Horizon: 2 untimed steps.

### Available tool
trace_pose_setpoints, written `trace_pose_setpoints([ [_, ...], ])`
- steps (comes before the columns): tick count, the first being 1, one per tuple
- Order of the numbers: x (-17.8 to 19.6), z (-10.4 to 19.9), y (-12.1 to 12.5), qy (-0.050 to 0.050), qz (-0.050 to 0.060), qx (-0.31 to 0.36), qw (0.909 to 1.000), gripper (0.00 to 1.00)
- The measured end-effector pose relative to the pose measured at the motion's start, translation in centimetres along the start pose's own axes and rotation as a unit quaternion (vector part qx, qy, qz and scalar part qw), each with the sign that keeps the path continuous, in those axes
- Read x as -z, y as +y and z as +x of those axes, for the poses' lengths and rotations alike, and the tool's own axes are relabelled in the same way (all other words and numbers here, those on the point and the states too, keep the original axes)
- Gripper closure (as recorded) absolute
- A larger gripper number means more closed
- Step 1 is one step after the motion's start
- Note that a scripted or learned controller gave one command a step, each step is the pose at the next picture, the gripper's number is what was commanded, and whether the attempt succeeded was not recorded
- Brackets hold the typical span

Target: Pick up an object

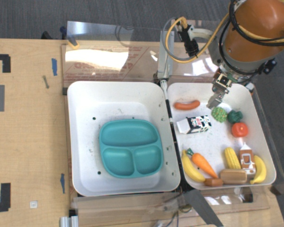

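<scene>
The gripper (217, 98) hangs over the back of the right bin (262, 126), tips just above and left of the green broccoli-looking toy (219, 114). Hard to say, but nothing seems to sit between the fingers; can't tell if they're spread or closed. The sausage (186, 105) lies to its left, and the tomato (240, 129) sits nearer the front.

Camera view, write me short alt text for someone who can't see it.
A grey and orange robot arm reaches from the right, its gripper hanging over the right bin just above a green toy. That bin also holds a sausage, milk carton, tomato, carrot, corn and bananas. The left bin holds a teal divided plate.
</scene>
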<state>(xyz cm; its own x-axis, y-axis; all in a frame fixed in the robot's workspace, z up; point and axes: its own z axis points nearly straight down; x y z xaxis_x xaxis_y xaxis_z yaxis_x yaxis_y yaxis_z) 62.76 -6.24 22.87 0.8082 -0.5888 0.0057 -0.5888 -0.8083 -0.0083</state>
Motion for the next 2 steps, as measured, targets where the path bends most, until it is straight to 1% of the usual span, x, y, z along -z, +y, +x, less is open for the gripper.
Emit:
trace_pose_setpoints([
  [1, 3.76, -0.85, -7.96, -0.003, 0.000, -0.027, 0.9996, 1.00],
  [2, 4.65, -0.69, -7.86, -0.005, 0.001, -0.032, 0.9995, 1.00],
])
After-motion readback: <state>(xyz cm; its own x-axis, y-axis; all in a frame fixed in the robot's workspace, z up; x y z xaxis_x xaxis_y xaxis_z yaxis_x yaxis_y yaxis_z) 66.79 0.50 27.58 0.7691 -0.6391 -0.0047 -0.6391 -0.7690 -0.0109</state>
